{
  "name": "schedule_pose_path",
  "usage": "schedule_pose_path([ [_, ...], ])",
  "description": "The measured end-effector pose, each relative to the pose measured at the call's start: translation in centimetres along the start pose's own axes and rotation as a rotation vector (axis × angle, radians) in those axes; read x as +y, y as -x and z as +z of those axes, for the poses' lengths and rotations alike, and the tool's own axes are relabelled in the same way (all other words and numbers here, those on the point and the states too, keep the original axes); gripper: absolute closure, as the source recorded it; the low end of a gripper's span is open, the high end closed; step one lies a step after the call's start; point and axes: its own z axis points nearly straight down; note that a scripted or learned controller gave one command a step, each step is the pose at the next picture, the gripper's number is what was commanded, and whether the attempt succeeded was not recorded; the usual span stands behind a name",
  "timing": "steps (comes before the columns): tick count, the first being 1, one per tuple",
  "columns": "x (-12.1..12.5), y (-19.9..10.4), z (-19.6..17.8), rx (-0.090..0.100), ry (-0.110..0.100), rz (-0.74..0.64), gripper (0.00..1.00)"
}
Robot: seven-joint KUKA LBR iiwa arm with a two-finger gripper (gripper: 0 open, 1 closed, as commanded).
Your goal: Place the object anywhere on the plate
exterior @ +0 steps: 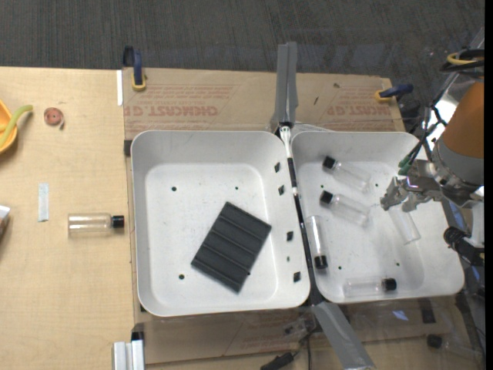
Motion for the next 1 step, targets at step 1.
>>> schedule_pose_path([
  [1, 5.83, 5.16, -11.13, 0.000, 0.001, -0.075, 1.00],
])
